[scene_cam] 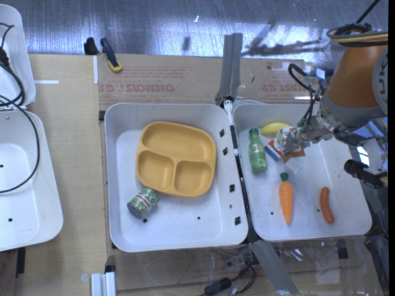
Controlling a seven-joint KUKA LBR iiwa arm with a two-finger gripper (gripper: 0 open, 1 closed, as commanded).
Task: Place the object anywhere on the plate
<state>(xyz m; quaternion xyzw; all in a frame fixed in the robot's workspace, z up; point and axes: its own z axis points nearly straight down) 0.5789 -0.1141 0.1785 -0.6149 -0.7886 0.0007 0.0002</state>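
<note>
1. The arm [358, 73] reaches in over the right bin [345, 227], its gripper [290, 142] low above a small red, white and blue item [276, 151] just beside the banana [275, 128].
2. I'd judge this the picking step: nothing is lifted, and the yellow plate [176, 159] in the left bin [123, 184] carries nothing.
3. Whether the jaws are spread or pressed together, I cannot tell; clutter hides them.
4. Next it needs a firm grasp, a lift clear of the bin wall, then a carry leftward to the plate.
5. Count: two bins, one plate, one can [142, 202] by the plate; one green bottle [257, 151], one banana, one carrot [286, 197], one sausage [326, 205].
</note>
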